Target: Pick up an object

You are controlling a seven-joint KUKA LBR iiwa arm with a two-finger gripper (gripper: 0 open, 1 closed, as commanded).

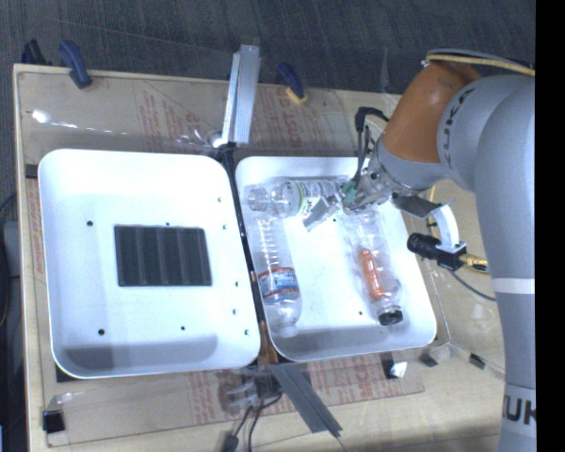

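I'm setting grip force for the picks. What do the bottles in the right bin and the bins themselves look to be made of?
The three bottles, one blue-labelled, one with orange contents and one lying across the top, look like thin clear plastic: the white floor shows through, with glossy highlights. The right bin and left bin look like smooth white moulded plastic, possibly coated metal.

Three clear plastic bottles lie on their sides in the right bin. One with a blue label lies along its left wall; one with orange contents and a dark cap sits toward the right. A third lies across the far end.
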